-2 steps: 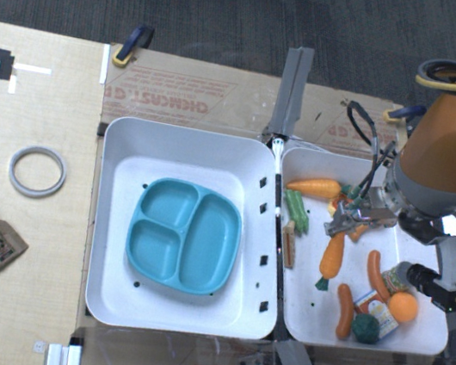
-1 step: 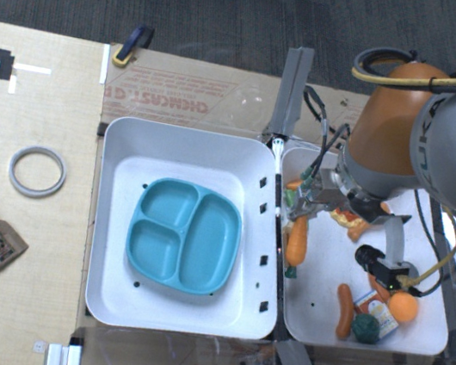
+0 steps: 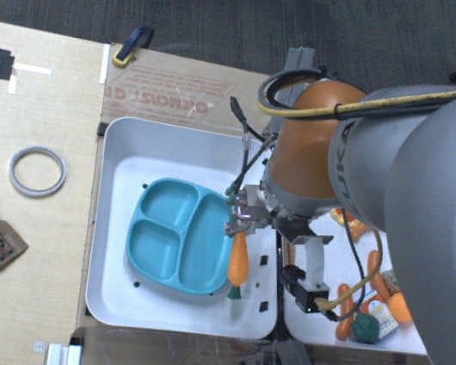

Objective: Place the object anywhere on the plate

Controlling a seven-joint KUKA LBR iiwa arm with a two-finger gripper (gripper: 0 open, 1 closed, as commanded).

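Light wooden tabletop carrying two shallow white bins at frame centre.
An orange toy carrot is clenched in the gripper, beside the turquoise divided plastic plate's right edge.

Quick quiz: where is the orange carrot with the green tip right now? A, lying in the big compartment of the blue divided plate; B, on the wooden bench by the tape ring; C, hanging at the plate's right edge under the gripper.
C: the orange carrot hangs upright beside the blue divided plate's right rim, just below the gripper.

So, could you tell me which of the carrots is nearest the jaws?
The carrot hanging upright at the blue plate's right edge in the left bin; the other carrots lie in the right bin.
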